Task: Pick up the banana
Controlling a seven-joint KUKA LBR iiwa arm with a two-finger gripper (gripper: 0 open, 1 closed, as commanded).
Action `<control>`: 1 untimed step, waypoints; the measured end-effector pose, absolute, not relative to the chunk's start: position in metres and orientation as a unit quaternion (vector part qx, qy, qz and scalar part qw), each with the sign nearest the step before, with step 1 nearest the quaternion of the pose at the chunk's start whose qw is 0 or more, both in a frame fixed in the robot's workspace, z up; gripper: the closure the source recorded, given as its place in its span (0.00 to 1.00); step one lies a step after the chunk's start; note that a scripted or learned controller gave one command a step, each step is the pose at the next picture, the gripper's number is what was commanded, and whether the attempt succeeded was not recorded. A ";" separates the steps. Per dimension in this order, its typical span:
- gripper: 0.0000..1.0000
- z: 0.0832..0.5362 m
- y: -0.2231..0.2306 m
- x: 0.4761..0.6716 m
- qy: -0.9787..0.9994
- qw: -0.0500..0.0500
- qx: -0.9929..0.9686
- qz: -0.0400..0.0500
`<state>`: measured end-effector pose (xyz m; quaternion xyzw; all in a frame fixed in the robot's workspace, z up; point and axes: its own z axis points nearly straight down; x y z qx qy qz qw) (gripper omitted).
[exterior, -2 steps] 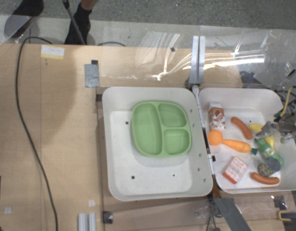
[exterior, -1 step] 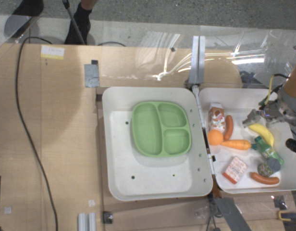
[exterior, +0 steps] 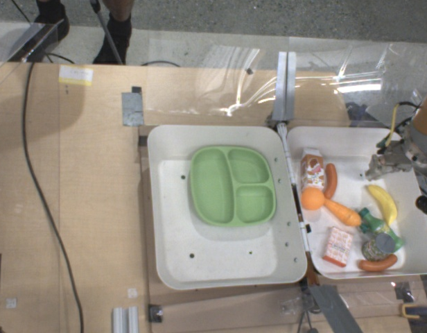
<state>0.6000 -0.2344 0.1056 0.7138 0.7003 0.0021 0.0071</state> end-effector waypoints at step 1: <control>0.00 0.106 -0.234 0.600 0.701 0.007 0.713 0.002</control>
